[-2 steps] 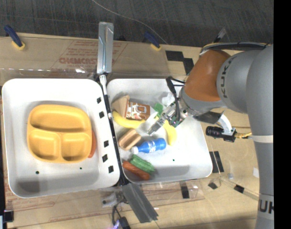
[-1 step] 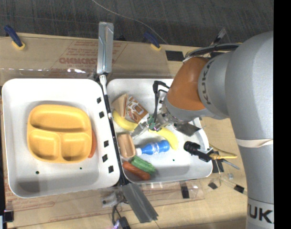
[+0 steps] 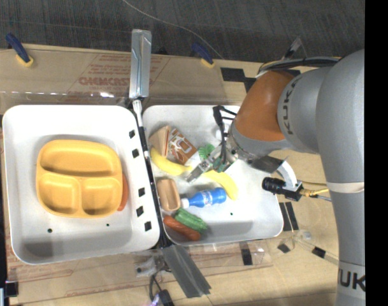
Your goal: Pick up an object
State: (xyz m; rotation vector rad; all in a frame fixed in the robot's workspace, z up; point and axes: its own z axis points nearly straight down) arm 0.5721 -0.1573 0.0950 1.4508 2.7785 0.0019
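My gripper point(image 3: 201, 167) hangs low in the middle of the right bin point(image 3: 260, 218), under the arm's orange band point(image 3: 265, 110). It is just right of a yellow banana point(image 3: 166, 164) and beside a small green piece point(image 3: 207, 151). A second yellow piece point(image 3: 227, 185) lies just to its right. A blue bottle point(image 3: 205, 198) lies below it. A brown snack packet point(image 3: 172, 144) sits up and to the left. The arm hides part of the bin's right half.
A tan bun-like toy point(image 3: 168, 194), a green vegetable point(image 3: 191, 220) and a red one point(image 3: 181, 230) lie along the right bin's lower left. The left bin point(image 3: 21, 234) holds a yellow divided tray point(image 3: 79, 177). A metal divider point(image 3: 139, 62) stands between the bins.
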